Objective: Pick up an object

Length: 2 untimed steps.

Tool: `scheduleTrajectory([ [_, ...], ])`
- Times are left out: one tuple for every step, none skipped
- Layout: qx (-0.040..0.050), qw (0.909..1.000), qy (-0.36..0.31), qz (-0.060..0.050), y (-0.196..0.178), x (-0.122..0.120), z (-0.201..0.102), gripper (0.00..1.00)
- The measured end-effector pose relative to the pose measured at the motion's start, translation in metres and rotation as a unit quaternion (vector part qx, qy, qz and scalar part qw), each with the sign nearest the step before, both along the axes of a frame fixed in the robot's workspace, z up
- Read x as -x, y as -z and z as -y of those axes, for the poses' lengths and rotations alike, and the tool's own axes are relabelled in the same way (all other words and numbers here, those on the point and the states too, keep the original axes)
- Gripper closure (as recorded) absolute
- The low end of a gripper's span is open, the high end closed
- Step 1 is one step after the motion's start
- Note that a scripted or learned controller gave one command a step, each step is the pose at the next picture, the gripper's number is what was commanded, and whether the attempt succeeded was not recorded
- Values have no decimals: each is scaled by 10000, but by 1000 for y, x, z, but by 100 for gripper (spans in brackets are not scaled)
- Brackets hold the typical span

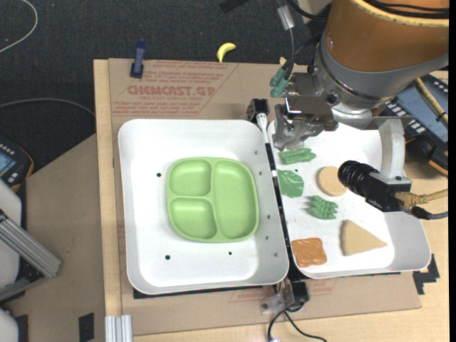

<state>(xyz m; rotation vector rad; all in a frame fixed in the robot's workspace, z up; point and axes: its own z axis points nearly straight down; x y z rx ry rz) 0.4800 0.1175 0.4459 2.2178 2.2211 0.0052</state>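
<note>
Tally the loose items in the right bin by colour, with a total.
Green: 3 - top piece, leafy piece, ridged piece
Tan: 2 - round piece, wedge
Orange: 1 - square piece
Total: 6

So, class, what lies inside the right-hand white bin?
The right bin holds three green pieces, a tan disc, tan wedge and orange square; the arm covers its far end.
</note>
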Motion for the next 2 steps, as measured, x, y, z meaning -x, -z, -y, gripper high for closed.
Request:
scheduleTrajectory([
  [24,9999,32,-111,171,3,25,100],
  [-25,10000,-21,50,41,0,-15,100],
])
